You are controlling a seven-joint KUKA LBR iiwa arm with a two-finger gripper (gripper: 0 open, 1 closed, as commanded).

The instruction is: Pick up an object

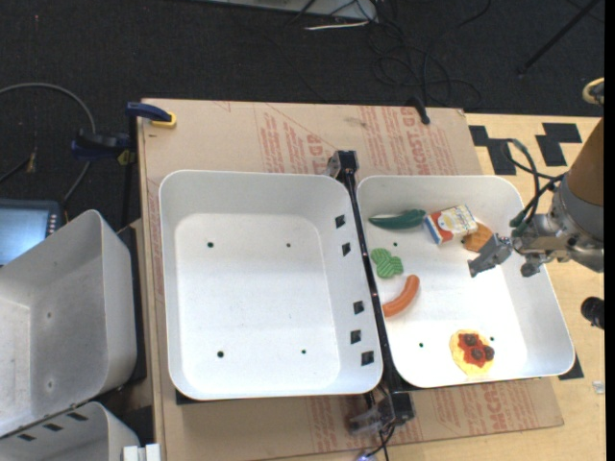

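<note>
Gripper (507,255) low over right bin (538,301) — fingers spread

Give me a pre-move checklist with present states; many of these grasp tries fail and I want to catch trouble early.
1. Objects lie in the right bin: ok; green pepper, small carton, green leaf piece, sausage and pizza slice.
2. Gripper is over the right bin: ok, near its right side.
3. Something is held between its fingers: cannot tell.
4. An orange item next to the carton sits closest to the gripper: ok.
5. Sausage and pizza slice lie apart from other objects: ok.
</note>
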